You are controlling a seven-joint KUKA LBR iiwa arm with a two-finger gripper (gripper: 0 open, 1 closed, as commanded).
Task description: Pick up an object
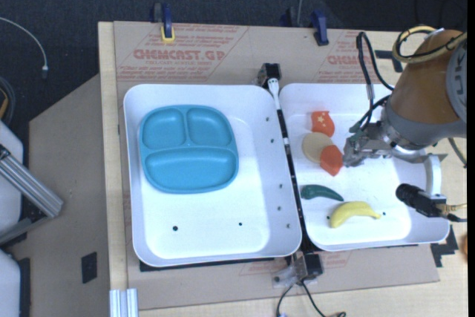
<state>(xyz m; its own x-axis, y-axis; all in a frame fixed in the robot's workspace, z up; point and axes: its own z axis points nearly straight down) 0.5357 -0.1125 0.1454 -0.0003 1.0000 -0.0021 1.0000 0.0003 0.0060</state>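
Observation:
My gripper (355, 153) hangs low in the right bin (415, 234), just right of a red-orange block (331, 159) that lies against a cream oval piece (316, 145). A small orange-red cube (322, 122) sits further back. Toward the front lie a dark green pepper-like piece (320, 193) and a yellow banana (353, 213). Nothing shows between the gripper's fingers.
The left bin (215, 237) holds a blue divided plate (189, 148) at its back left. A raised divider (286, 152) runs between the two bins. The arm's orange band and wrist cover the right bin's far right side.

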